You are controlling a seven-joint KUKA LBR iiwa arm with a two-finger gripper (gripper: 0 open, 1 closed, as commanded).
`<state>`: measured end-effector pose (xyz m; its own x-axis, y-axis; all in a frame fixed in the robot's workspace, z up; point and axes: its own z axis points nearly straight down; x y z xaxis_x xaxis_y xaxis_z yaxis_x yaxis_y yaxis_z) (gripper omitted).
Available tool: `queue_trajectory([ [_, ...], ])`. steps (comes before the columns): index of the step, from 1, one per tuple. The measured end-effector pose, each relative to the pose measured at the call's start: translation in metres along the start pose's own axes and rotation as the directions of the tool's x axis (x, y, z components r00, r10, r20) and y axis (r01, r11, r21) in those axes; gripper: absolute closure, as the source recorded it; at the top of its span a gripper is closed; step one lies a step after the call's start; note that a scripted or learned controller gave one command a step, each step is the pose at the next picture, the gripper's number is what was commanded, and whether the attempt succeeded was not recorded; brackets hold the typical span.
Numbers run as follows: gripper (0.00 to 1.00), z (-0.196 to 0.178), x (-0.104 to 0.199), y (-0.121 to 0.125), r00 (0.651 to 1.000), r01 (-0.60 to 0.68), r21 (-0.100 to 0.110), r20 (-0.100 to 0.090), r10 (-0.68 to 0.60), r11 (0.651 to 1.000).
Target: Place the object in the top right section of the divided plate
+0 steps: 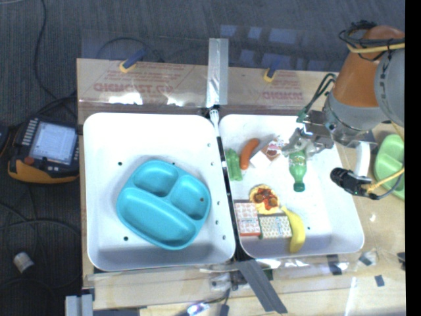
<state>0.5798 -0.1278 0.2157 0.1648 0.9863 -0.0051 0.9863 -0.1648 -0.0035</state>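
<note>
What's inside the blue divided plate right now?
The blue divided plastic plate in the left white bin shows three bare sections, no item in them. The bin floor under the plate is covered.

Glossy smooth plastic divided plate [164, 204], glossy white plastic bins [105, 137].

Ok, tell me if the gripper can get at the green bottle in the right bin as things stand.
Probably yes. The gripper sits right above the top of the green bottle, which lies in the right bin with bare floor on both sides. The orange sausage and banana lie apart from it.
</note>
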Motion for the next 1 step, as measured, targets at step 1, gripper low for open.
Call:
queue_trajectory([
  [1, 1.00, 0.0957, -0.0491, -0.0408, 1.000, -0.012, 0.002, -0.004, 0.012, 1.000],
])
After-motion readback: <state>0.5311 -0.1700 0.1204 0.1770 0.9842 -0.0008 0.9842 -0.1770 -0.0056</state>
